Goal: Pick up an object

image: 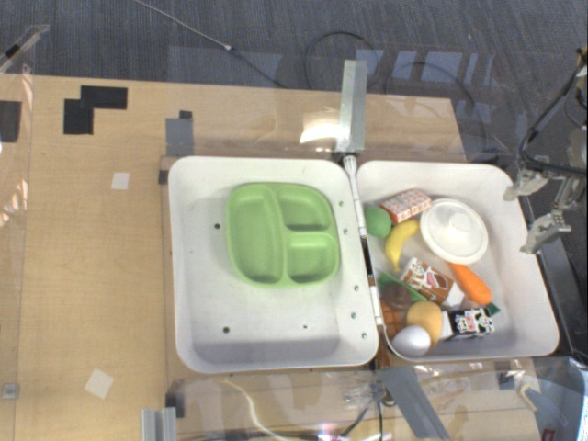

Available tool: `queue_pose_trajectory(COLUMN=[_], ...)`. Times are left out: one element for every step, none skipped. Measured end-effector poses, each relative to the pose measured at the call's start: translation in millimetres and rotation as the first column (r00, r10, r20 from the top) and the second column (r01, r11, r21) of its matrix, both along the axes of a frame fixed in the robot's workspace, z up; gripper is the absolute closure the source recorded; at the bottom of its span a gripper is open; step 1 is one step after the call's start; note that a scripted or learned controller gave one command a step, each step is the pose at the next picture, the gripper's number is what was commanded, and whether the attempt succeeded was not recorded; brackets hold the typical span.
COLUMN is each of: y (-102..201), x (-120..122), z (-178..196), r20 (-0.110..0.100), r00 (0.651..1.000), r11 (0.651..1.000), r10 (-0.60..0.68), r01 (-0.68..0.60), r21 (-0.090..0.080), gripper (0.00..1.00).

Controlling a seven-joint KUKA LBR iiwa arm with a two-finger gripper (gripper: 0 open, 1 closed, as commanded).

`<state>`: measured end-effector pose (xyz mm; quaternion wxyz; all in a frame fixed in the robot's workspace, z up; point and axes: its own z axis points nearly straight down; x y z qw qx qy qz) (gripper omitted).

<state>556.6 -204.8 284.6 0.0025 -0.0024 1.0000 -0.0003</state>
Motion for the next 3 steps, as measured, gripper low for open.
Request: queue_pose_trajectory(y=[49.2, 95.8, 73.3], x=[-18.9, 79.8, 85.1], z=[-181.4, -195.9, -196.3], r20=[-0.011, 0.001, 0.005], r00=[0.998, 0.997, 0.989], r11=[0.998, 0.997, 0.989], r10=[-0.07, -0.071, 0.149], r01=[0.07, 0.071, -0.149], r21=[0.004, 0.0, -0.002], gripper=[0.0, 0.0, 0.0])
